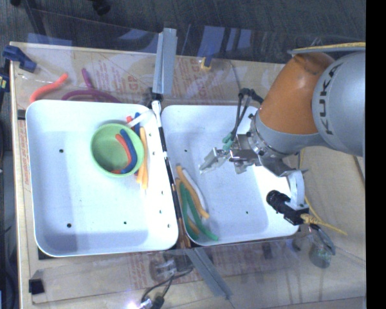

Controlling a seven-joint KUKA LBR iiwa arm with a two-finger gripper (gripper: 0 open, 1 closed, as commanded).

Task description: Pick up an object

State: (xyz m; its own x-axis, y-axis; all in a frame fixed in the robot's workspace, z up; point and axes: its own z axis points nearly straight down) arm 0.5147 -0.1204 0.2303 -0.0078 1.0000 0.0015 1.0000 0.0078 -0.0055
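Two bins: left bin [64, 192] and right bin [244, 198], side by side, seen from above.
Far left of gripper: green bowl [112, 150] in the left bin, coloured sticks lying in and beside it.
Nearer left and below gripper: orange and green sticks [192, 205], the likeliest target, against the right bin's left wall, long axis running along that wall.
Gripper [213, 158]: over the right bin's middle, fingers slightly apart, nothing between them, pointing left.
Arm [321, 102]: reaches in from the right.
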